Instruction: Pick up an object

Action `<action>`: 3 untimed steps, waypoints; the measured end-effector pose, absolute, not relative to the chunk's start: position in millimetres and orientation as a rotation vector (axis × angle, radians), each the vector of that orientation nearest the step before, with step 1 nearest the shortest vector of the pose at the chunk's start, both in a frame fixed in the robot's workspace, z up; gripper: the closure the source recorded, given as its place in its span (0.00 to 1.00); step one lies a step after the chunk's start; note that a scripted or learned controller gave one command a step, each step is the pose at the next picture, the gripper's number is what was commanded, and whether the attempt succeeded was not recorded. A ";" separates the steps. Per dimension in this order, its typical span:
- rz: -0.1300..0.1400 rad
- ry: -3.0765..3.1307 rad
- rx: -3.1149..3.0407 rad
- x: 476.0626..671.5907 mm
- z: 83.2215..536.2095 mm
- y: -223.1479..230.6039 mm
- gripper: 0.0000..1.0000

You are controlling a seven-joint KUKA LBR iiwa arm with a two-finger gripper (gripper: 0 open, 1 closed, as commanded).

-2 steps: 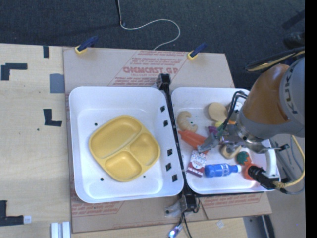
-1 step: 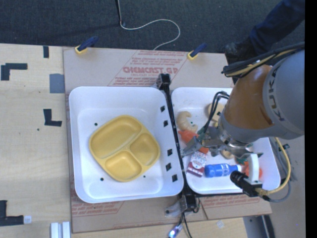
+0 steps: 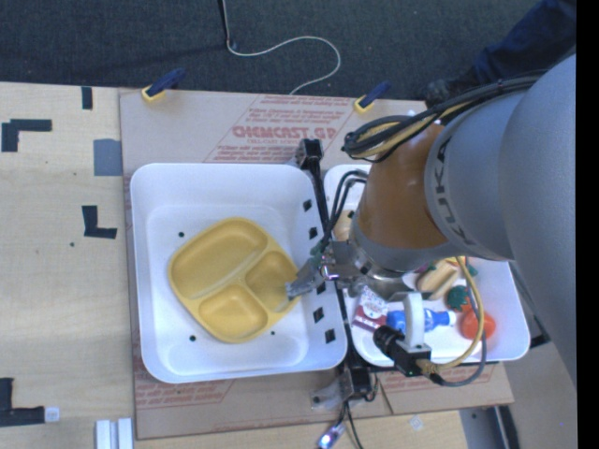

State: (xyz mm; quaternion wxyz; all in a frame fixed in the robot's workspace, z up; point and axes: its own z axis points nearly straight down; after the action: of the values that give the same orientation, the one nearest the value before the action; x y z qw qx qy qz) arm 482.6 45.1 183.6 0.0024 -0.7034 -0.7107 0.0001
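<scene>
The grey arm (image 3: pixel 524 148) comes in from the right and bends downward, its orange band (image 3: pixel 402 195) sitting just above the wrist. Below that, the gripper (image 3: pixel 301 286) points toward the left, low and slightly tilted. Dark cables loop along the wrist's side.

You see a yellow three-compartment plastic tray (image 3: pixel 229 277), smooth with a dull sheen, lying in the left white plastic bin (image 3: pixel 150 251), whose walls look smooth and faintly glossy. Your arm's orange band (image 3: pixel 398 204) shines like polished plastic, and the grey casing (image 3: pixel 524 166) above it looks smooth and satin. The surface (image 3: pixel 56 251) reads as pale, matt wood, and a brown printed cardboard sheet (image 3: pixel 271 134), flat and dull, lies under the bins. Dark matt carpet-like floor (image 3: pixel 112 17) looks rough and fibrous.
</scene>
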 end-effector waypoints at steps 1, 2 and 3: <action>0.007 -2.221 -2.215 482.1 193.1 39.4 1.00; -0.016 -2.234 -2.214 484.6 309.6 91.0 1.00; -0.009 -2.233 -2.214 539.8 361.5 162.2 1.00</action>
State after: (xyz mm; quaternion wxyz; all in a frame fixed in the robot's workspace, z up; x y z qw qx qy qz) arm 539.8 162.2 361.5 -0.0016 -0.7041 -0.7101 -0.0030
